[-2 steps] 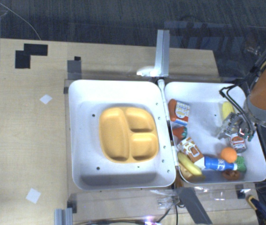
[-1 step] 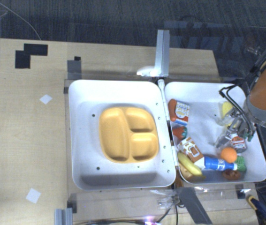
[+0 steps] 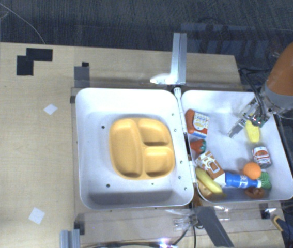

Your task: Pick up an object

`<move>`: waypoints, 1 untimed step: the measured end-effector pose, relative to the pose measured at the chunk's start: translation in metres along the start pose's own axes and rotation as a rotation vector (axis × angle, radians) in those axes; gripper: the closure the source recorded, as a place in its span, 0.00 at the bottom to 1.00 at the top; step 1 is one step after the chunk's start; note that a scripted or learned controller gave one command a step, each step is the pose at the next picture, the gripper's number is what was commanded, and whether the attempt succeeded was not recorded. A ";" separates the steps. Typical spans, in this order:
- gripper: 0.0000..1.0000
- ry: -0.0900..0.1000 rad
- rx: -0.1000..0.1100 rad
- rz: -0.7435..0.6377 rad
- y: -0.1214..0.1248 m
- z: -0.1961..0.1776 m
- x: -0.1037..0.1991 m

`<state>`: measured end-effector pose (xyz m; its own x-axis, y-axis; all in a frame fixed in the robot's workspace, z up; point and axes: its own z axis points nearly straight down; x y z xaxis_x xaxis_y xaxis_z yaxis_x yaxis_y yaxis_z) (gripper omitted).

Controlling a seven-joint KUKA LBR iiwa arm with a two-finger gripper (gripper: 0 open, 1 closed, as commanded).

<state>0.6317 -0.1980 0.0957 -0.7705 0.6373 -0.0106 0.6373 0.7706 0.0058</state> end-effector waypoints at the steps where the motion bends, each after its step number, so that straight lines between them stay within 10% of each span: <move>1: 0.00 -0.001 0.001 -0.130 -0.052 -0.061 0.048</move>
